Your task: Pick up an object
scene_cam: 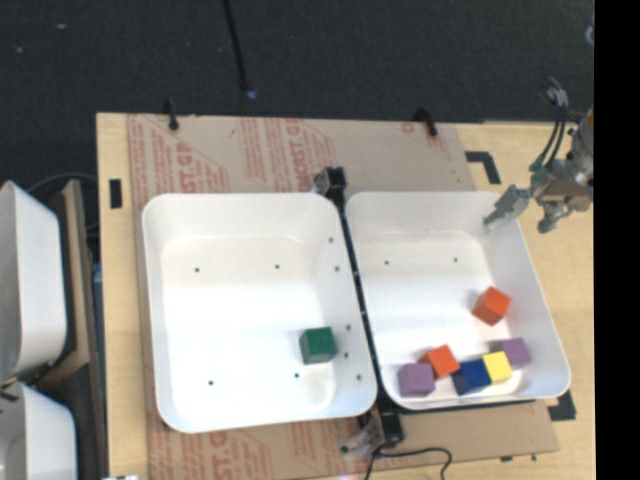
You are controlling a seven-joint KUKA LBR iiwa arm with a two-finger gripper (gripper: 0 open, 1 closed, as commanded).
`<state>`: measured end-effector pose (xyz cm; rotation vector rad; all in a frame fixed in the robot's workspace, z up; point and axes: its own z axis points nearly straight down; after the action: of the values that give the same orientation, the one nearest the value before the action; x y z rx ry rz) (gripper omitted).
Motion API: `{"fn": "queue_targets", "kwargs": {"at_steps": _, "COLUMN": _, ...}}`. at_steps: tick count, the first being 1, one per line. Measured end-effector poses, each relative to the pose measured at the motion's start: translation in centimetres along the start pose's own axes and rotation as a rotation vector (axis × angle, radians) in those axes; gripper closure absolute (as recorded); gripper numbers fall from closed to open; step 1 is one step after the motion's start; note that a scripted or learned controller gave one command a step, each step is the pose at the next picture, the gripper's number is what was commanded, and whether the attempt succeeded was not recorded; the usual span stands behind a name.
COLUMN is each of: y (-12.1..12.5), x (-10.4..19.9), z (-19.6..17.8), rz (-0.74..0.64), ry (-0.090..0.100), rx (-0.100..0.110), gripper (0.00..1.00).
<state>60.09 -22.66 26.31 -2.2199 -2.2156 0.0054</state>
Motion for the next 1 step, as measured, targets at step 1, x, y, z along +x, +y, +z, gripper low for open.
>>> {"fn": "queue_targets", "kwargs": {"at_steps": 1, "y": 0.13, "x": 0.03, "z": -0.42, "rz": -0.001, "ry": -0.002, "rx": -0.007, "gripper": 0.00}}
